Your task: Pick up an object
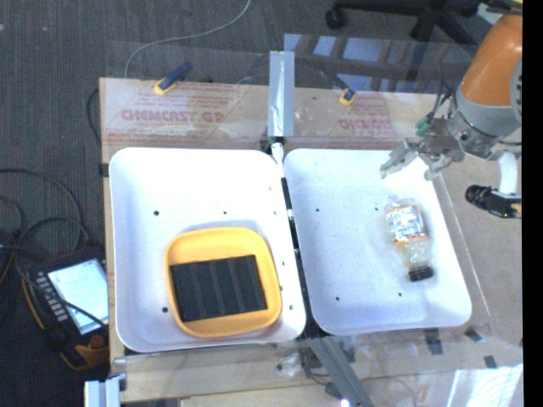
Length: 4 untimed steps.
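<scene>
From the overhead camera I had the gripper hanging over the far right corner of the right bin, its two fingers splayed apart with nothing between them. The likeliest thing to pick was a small clear bottle with a printed label and a dark cap, lying on its side on the floor of that bin, cap end toward the near edge, well apart from the walls. It sat nearer to me than the claw, so I judged the step in hand to be the approach: bring the wrist toward the near side until it stood over the labelled belly, turn the fingers to straddle the bottle across its short width, and come straight down. A round bottle on slick plastic would probably roll if one finger touched first, so I wanted both to meet it together, at the middle rather than the cap. The other candidate, a yellow tray with a dark ribbed insert, lay flat in the left bin and looked too broad for these fingers. Both bins rested on a bench with a clear sheet and small clamps along its back edge; beyond lay dark carpet, cables, an office chair base and a pendant on the floor at left.
</scene>
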### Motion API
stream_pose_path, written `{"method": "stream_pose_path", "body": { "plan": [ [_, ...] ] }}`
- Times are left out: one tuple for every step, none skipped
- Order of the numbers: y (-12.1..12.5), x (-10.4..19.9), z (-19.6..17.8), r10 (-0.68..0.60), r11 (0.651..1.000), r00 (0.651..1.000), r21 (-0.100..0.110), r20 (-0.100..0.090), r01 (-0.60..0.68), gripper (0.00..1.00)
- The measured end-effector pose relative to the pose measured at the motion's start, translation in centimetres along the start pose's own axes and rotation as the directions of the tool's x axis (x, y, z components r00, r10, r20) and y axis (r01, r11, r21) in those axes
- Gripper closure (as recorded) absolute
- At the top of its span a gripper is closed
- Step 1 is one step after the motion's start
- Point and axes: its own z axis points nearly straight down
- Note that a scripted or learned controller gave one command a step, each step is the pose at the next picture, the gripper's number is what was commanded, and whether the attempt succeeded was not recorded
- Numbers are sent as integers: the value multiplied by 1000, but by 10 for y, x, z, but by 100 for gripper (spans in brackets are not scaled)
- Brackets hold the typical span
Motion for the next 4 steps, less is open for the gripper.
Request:
{"method": "stream_pose_path", "body": {
  "plan": [
    [-26, -19, 121, 54, 998, 999, -8, -5, -54, 0],
    [-72, 17, 8, 149, 989, 989, -2, 1, -149, 0],
    [-76, -18, 116, 65, 998, 998, 0, -1, -65, 0],
    [-75, -17, 107, 64, 998, 998, 0, -2, -64, 100]
  ]
}}
